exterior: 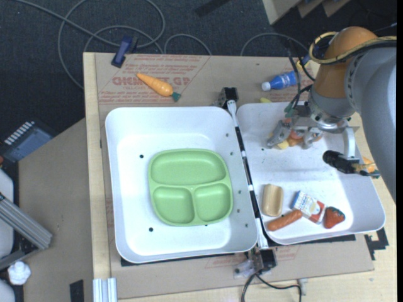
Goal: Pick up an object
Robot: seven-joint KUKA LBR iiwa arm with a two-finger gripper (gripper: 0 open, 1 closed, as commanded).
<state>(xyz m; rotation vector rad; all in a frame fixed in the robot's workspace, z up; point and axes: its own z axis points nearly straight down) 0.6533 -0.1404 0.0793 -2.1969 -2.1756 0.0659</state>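
Gripper (291, 138) seemingly just over small yellow object (282, 145).

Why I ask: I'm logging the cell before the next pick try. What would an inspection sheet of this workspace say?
Surface: cardboard-topped bench bearing left bin and right bin, side by side.
Job's things: right bin holds bread slice, sausage, carton, strawberry and a yellow piece; left bin holds a green divided plate.
Clutter: toy carrot and blue bottle on the bench outside the bins.
Pincer: pincer low over the right bin's far part, by the yellow piece; hold cannot be told.
Cables: cable loops on the floor beyond the bench.
Surroundings: dark carpet; metal rail at near left.
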